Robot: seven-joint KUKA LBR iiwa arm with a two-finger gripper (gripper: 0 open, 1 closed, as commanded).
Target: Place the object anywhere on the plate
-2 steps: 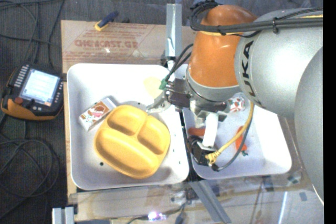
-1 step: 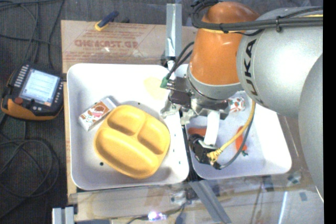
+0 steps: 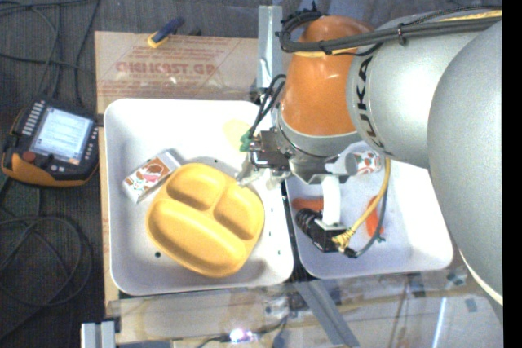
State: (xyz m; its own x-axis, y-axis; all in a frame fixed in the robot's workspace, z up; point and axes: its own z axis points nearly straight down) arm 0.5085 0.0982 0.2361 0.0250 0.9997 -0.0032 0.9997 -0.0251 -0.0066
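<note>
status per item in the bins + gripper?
yellow plate: in the left bin, upright, nothing on it
small box: lying flat in the left bin, at the plate's upper-left edge
gripper: low over the plate's upper-right rim
orange items: lying in the right bin, partly hidden by the arm

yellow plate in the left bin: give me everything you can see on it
The yellow plate is a rounded, glossy tray, plastic by its look, moulded into three shallow compartments with raised dividers. It lies flat and face up in the left bin, toward its front right. A small printed box sits at its upper-left edge, touching or nearly so. The pincer hangs at its upper-right rim. Nothing lies on the plate's visible surface.
</note>
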